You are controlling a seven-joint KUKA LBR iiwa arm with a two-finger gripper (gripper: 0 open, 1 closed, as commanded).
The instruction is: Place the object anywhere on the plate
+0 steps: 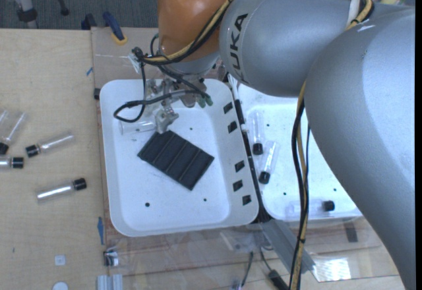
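Observation:
A black ribbed plate (176, 159) lies flat and turned at an angle in the middle of the left white bin (125, 216). My gripper (163, 120) hangs low over the bin, just above the plate's upper left corner, under the orange wrist band. A faint clear shape, maybe a vial (134, 126), lies on the bin floor just left of the gripper. I cannot tell whether the gripper holds anything. Clear vials with black caps (266, 165) lie in the right bin (316, 216).
Several loose clear vials (60, 188) lie on the wooden bench left of the bins. A black cable (132, 107) loops beside the gripper. The big grey arm covers the upper right and most of the right bin. A ridge with black clips (239, 167) divides the bins.

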